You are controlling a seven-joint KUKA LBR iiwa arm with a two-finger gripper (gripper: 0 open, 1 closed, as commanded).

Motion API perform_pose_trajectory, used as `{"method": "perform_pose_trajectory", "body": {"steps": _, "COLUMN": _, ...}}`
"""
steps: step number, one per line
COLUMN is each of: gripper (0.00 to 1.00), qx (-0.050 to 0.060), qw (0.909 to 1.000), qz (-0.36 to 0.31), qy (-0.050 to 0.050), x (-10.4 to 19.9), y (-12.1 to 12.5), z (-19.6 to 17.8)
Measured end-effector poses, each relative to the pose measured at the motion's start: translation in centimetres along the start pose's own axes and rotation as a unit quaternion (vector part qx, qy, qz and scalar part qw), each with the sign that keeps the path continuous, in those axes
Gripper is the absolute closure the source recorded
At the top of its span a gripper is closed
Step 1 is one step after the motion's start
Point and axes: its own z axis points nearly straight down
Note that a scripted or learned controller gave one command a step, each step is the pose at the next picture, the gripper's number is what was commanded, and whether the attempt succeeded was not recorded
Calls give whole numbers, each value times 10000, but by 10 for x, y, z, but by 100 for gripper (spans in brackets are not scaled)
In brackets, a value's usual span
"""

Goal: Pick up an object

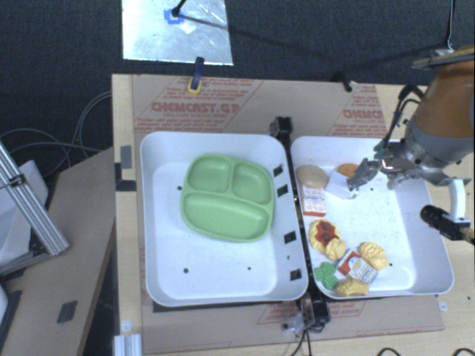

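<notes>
Tabletop [245, 99] first, we see two white bins; the left bin [159, 221] holds a green divided plate [226, 197]. Our claw [361, 176] hangs over the right bin [415, 228], beside a white packet [338, 190]; we cannot tell its grip. Toy foods [349, 258] cluster near that bin's front.

The right bin [415, 228] is where the pickable stuff sits, all crowded toward its left wall. Up at that wall's top end lies a rounded tan bread roll [312, 175], and just beside it to the right an orange piece [346, 170]. A flat white packet with red print [314, 200] lies right below the roll. Further down comes a red and yellow item [325, 235]. In the bin's lower left corner, a cluster: a green piece [325, 275], a small printed packet [361, 268], and yellow crinkly pieces [373, 254].
</notes>
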Motion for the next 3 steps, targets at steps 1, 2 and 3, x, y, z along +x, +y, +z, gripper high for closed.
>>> {"method": "perform_pose_trajectory", "body": {"steps": 1, "gripper": 0, "qx": 1, "qw": 10000, "qz": 2, "qy": 1, "x": -6, "y": 2, "z": 60}}
{"method": "perform_pose_trajectory", "body": {"steps": 2, "gripper": 0, "qx": 4, "qw": 10000, "qz": -2, "qy": 3, "x": -5, "y": 2, "z": 102}}
{"method": "perform_pose_trajectory", "body": {"steps": 3, "gripper": 0, "qx": -2, "qw": 10000, "qz": 0, "qy": 2, "x": -5, "y": 2, "z": 127}}
